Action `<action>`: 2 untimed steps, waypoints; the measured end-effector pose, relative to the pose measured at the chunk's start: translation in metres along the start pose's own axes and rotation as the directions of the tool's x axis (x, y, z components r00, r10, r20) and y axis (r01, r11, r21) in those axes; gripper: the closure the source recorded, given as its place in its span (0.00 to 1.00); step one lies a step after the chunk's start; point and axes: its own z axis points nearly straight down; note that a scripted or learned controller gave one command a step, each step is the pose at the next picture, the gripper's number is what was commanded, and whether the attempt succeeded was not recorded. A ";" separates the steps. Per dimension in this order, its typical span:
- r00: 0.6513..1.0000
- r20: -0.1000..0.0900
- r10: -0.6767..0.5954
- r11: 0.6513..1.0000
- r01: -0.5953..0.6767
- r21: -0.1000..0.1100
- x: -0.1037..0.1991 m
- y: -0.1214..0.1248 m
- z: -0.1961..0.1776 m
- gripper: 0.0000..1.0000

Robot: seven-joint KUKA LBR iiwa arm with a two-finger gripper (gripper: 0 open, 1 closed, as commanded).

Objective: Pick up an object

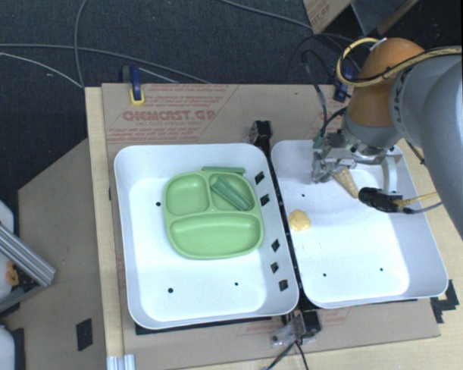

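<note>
The claw [327, 168] hangs low over the far left part of the right shallow white bin [386, 274]; whether it is apart or together cannot be told. A small pale yellow rounded lump [299, 220] lies near it, untouched, by that bin's left wall. In the left white bin [197, 295], a light green divided plastic plate [210, 234] carries a darker green piece [232, 192] in its far right compartment.

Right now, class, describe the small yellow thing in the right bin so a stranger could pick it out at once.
Find the two white bins side by side and take the right bin. Close to its left wall lies a pale yellow lump. It is small and rounded, unlike the broad green divided plate in the left bin.
</note>
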 end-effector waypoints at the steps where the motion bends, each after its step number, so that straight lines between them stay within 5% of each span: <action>1: 1.000 0.002 -0.001 1.000 0.001 -0.005 -0.001 0.003 -0.044 1.00; 2: 1.000 0.003 0.000 1.000 0.000 -0.007 -0.011 0.007 -0.099 1.00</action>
